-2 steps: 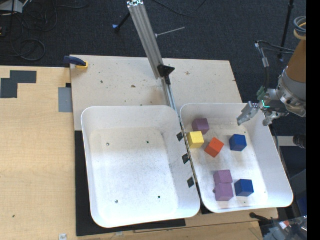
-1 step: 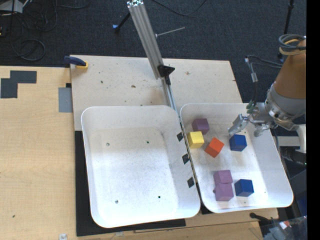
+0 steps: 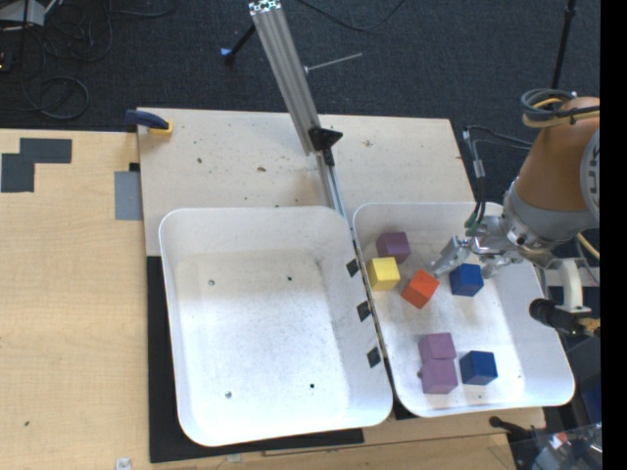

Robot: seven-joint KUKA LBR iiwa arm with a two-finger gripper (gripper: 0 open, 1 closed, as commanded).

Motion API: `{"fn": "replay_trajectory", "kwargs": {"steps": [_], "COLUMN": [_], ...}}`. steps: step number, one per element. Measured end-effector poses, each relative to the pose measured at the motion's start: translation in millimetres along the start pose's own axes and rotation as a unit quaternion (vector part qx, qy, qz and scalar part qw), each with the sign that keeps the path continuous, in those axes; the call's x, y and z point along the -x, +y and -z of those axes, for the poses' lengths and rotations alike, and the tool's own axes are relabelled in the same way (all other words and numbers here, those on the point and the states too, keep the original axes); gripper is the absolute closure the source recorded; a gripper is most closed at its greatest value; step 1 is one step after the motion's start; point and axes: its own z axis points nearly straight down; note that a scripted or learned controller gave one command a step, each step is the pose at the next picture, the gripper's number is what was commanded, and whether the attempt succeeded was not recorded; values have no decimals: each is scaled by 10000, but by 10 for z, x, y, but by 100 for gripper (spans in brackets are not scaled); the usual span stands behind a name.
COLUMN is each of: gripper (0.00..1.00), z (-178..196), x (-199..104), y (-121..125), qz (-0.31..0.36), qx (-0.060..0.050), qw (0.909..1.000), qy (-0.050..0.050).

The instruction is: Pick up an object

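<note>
Camera view: arm is reaching in from the right, its hand (image 3: 468, 255) hanging low over the right bin (image 3: 549, 385). Cannot tell how far the hand is open; nothing is showing between its tips. A blue cube (image 3: 466, 280) is sitting just beside it, an orange cube (image 3: 420, 289) near. Yellow cube (image 3: 384, 273) is touching a purple cube (image 3: 393, 246). Two purple blocks (image 3: 438, 362) and another blue cube (image 3: 478, 367) are lying nearer the front rim. The left bin (image 3: 186, 360) is sitting alongside on the tabletop (image 3: 225, 160).

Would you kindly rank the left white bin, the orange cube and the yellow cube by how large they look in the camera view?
1. Left white bin, by far the largest.
2. Orange cube and yellow cube: these look about alike, so I would not rank one above the other.
</note>
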Motion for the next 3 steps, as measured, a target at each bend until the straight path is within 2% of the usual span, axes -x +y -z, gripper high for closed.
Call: {"fn": "replay_trajectory", "kwargs": {"steps": [1, 2, 3], "gripper": [0, 100, 100], "z": [-359, -266, 294], "x": [44, 54, 99], "y": [106, 108, 207], "qz": [-9, -34, 13], "qx": [117, 119, 58], "qw": [9999, 9999, 10000], "qy": [-34, -30, -17]}}
